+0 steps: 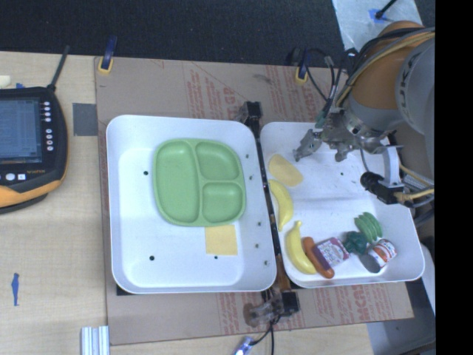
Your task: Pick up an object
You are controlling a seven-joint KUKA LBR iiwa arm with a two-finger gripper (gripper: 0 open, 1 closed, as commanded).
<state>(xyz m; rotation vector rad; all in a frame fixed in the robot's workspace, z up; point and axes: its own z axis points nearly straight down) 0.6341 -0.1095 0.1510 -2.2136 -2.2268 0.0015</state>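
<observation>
The claw (323, 148) hangs open over the top of the right bin (336, 185) and has nothing in it. The toy food, like the banana (295, 249), lies lower in that bin, so picking is not done.

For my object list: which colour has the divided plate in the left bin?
Light green, seen clearly in the camera view: divided plate, left bin.
</observation>
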